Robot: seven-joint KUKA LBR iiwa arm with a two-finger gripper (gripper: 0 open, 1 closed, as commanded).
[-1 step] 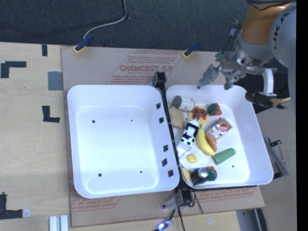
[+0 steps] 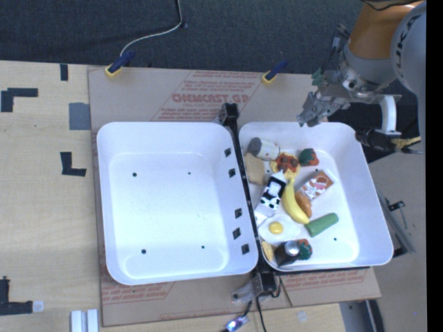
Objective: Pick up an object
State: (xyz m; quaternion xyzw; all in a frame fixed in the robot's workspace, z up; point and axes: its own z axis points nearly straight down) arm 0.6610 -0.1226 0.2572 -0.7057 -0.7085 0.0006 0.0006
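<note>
A: Starting at the left, what is lying there?

B: The shallow white plastic bin on the left [image 2: 166,199] is sitting on a brown cardboard sheet [image 2: 201,99], touching its twin, the shallow white plastic bin on the right [image 2: 360,185], along a black clipped seam [image 2: 239,185].

A: And in that second one?

B: A pile is crowding its left half. A grey cylinder with a cream end [image 2: 261,147] is lying near the top. Below it a black-and-white patterned toy [image 2: 272,194] is leaning against a yellow plastic banana [image 2: 297,205]. A red-and-white packet [image 2: 318,186] is sitting just beside the banana, a green plastic cylinder [image 2: 322,223] is lying lower right, and a white fried-egg toy with a yellow yolk [image 2: 276,228] is resting near the seam.

A: Anything hard to read?

B: The 2 small red-and-orange pieces [image 2: 296,160] are too blurred to name, and the dark lump at the bottom [image 2: 293,252] is partly buried.

A: The arm?

B: The grey two-finger gripper [image 2: 313,113] is hanging above the right bin's far rim, apart from every object. Its tips are blurring into 1 dark shape, so whether it is clenched or released I cannot tell. The orange band [image 2: 384,19] is being cut off by the top edge.
</note>
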